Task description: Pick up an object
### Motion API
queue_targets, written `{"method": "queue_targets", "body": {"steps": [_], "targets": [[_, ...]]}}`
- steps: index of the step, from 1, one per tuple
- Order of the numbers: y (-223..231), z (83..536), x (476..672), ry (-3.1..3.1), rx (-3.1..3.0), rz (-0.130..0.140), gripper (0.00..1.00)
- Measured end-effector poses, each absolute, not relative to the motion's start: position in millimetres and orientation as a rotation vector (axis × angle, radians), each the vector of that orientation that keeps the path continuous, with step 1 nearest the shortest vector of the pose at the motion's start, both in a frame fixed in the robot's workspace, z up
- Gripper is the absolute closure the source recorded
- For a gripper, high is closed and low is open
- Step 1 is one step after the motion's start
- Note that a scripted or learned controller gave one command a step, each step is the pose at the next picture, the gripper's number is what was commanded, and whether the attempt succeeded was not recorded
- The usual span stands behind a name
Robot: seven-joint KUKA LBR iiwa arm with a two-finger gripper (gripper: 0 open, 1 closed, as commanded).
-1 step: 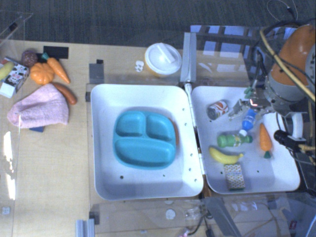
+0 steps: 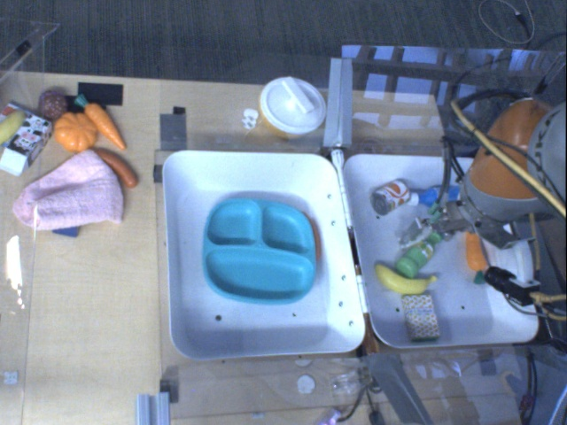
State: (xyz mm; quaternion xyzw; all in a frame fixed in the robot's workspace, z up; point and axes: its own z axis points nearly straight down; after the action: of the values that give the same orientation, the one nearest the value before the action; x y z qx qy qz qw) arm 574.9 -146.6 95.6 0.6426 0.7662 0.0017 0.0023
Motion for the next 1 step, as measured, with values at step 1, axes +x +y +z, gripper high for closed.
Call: {"method": "queue_targets", "body": {"steps": [1], "targets": [[-145.7,106.5,576.8,2.401,2.011,0.010,1.00]]}}
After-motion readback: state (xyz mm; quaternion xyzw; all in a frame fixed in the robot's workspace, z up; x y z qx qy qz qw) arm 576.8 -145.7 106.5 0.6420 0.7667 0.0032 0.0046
